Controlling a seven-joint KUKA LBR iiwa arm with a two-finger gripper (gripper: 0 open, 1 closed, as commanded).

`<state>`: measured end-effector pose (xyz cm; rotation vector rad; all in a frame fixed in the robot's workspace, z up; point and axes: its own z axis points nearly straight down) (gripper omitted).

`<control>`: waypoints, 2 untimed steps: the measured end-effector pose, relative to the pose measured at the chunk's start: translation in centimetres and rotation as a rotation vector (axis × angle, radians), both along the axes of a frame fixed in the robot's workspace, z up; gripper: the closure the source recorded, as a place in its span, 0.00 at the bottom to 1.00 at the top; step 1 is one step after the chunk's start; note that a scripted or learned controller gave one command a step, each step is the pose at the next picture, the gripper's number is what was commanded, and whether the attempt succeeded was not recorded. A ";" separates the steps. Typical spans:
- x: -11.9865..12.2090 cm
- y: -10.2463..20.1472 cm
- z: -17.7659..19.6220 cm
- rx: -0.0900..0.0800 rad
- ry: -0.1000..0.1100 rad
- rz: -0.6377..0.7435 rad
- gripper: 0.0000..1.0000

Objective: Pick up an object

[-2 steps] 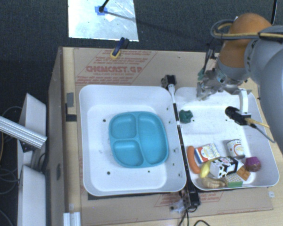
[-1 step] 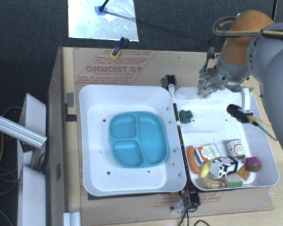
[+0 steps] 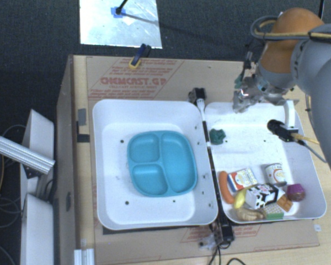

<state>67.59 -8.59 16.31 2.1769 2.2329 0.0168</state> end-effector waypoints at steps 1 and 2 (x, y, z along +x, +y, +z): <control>0.1 0.0 1.1 -0.001 -0.003 0.002 1.00; 0.2 0.0 2.2 -0.001 -0.007 0.004 1.00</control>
